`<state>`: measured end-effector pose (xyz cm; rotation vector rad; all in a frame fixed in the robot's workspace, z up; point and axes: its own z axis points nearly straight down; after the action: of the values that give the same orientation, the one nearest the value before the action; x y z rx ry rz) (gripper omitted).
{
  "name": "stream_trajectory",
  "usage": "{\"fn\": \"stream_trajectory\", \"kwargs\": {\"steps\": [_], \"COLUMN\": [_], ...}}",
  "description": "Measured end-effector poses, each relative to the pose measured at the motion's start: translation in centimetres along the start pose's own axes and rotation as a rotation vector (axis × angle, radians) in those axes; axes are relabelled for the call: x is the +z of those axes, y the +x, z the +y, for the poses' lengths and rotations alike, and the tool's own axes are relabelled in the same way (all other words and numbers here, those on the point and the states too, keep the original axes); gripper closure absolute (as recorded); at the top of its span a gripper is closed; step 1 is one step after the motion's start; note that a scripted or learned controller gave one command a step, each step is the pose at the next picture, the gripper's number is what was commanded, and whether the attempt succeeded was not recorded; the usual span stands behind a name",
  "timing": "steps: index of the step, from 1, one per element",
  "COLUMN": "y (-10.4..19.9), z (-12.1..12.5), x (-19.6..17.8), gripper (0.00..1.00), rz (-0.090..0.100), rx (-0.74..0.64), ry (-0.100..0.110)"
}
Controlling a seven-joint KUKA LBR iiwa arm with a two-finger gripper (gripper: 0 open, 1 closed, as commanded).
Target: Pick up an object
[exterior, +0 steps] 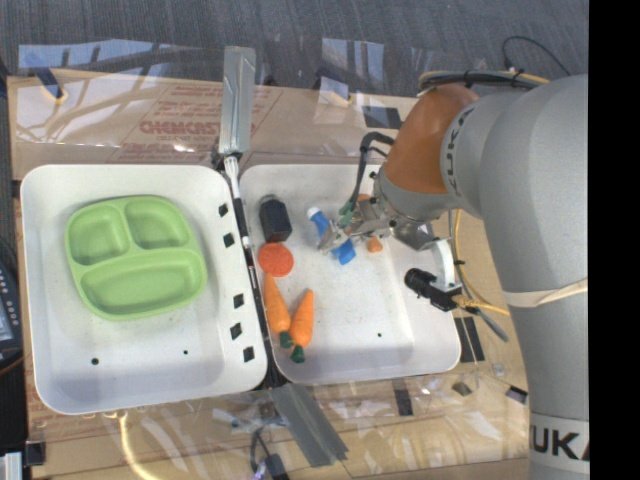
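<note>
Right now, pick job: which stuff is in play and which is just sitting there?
In play:
- two-finger gripper, low in the right white bin
- small blue plastic pieces beside it
- black block
- round orange-red disc
- two toy carrots

Just sitting there:
- green divided plastic plate in the left white bin
- metal bar between the bins
</note>
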<state>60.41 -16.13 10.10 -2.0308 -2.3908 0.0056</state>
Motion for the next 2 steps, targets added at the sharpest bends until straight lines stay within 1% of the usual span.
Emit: {"fn": "stream_trajectory", "kwargs": {"steps": [1,2], "y": [4.0,4.8], "z": [3.5,2.1], "x": [-8.2,-3.9], "gripper": [1.0,1.0], "rz": [-0.001,0.0], "rx": [0.119,0.206], "ry": [-0.005,0.0]}}
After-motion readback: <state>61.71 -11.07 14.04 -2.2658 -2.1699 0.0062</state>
